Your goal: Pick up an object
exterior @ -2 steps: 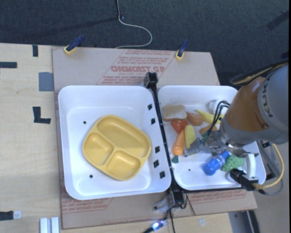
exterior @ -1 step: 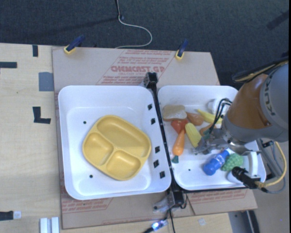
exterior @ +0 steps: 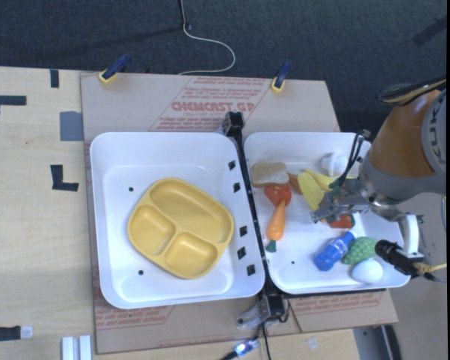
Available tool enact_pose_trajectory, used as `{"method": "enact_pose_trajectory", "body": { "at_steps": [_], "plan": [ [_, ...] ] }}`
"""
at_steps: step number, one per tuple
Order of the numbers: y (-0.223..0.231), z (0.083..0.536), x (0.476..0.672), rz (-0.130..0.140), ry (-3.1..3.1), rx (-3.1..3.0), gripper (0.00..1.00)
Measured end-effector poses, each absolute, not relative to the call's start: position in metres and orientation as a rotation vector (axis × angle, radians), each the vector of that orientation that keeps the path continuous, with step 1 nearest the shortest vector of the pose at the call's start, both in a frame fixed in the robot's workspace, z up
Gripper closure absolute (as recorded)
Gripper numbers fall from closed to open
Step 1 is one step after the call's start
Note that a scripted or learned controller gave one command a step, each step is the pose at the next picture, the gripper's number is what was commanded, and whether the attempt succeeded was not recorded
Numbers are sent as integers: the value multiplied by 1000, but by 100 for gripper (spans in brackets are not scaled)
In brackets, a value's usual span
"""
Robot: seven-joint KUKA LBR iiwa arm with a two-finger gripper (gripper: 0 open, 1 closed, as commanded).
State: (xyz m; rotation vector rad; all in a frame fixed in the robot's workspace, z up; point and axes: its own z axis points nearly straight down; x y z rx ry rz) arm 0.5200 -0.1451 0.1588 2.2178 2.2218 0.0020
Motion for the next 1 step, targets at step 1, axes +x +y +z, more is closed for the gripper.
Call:
{"method": "enact_pose_trajectory", "body": {
  "at_steps": [1],
  "plan": [
    [-146,210,531,3,2221,2217,100]
  ]
}}
